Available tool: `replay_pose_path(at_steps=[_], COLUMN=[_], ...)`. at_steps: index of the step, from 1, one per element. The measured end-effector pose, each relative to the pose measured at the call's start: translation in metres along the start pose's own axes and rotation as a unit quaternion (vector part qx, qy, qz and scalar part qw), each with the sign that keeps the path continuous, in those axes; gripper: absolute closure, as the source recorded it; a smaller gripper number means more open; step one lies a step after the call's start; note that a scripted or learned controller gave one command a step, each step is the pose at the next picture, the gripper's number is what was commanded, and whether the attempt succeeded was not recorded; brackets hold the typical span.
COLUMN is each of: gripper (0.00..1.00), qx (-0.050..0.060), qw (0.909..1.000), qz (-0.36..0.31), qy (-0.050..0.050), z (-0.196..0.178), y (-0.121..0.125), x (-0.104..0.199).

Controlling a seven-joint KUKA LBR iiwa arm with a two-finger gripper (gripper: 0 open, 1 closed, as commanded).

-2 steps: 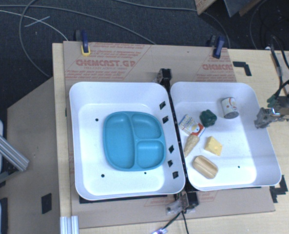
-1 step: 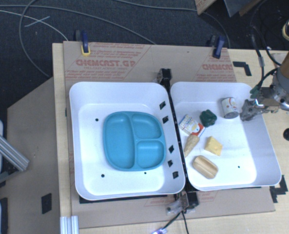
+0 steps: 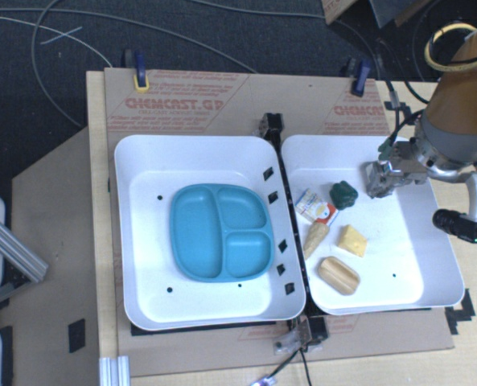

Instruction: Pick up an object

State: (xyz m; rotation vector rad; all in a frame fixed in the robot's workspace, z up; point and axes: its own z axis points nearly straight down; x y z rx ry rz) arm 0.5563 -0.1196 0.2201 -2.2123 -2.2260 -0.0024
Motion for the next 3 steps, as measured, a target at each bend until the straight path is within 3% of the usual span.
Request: replay_pose_path(at_steps=[2,3], gripper=[1.00,1.00], qx=[-0.002,-0.001], qw=[1.0000,1.0000], qz=[-0.001,0.000], qy=[0.000,0.000], z=[-0.014,-0.018], y=[0.035,0.041], x=[0.115,0.168])
